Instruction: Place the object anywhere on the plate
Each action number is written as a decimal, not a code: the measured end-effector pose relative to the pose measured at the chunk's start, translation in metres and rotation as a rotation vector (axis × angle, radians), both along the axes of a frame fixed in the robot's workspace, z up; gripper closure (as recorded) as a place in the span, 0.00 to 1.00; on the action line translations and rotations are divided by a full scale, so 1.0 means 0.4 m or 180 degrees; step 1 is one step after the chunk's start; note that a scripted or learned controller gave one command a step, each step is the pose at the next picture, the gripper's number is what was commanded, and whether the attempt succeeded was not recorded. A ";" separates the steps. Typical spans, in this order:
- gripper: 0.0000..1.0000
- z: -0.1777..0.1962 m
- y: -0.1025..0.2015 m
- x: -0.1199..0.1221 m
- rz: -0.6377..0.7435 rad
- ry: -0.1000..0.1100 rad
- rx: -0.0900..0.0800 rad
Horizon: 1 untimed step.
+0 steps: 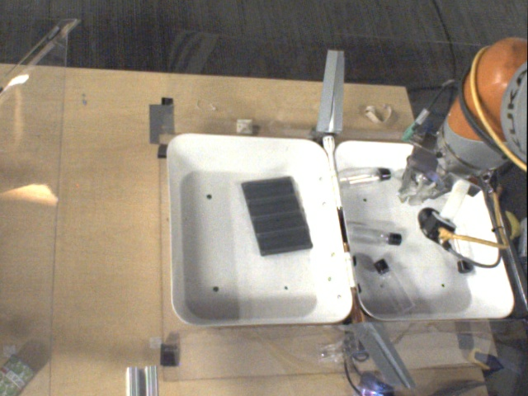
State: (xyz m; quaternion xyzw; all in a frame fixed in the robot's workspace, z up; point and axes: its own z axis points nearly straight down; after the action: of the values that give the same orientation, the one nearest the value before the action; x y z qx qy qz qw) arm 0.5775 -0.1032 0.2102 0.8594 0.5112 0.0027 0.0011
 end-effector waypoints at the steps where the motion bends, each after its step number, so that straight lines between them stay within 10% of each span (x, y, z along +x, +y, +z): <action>1: 1.00 0.105 -0.050 0.039 -0.1044 0.0009 -0.0001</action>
State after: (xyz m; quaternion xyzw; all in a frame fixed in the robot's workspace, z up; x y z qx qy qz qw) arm 0.5932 -0.1233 0.2524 0.9313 0.3641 0.0012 0.0009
